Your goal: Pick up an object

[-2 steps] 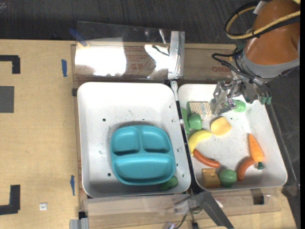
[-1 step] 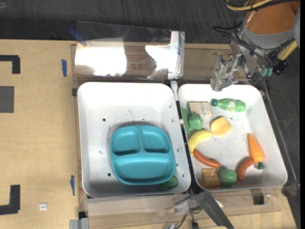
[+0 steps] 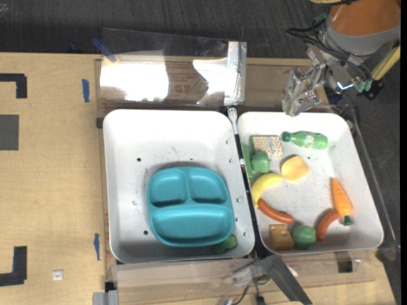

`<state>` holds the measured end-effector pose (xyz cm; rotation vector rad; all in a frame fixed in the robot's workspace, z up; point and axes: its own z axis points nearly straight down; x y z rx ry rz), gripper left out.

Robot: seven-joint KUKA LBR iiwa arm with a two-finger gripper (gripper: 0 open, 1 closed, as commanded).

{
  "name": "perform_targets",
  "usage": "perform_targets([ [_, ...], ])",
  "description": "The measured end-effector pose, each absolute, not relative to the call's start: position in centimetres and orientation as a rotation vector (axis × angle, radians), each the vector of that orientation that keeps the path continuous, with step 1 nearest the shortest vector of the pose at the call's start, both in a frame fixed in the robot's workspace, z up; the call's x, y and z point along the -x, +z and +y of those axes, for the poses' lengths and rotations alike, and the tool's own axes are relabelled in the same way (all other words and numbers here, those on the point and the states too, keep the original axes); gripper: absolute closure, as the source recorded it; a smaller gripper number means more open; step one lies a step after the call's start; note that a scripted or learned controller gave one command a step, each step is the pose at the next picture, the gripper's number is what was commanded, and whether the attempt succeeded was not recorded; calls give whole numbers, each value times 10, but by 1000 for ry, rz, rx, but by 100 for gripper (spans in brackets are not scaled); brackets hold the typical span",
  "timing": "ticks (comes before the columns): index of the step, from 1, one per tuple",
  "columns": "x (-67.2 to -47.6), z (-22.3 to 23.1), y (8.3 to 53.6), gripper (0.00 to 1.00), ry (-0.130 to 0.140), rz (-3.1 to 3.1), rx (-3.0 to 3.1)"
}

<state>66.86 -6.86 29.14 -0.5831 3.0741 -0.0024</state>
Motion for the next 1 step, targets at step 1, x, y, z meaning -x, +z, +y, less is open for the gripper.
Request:
perform_targets([
  [1, -626, -39, 243, 100, 3, 3070, 653],
])
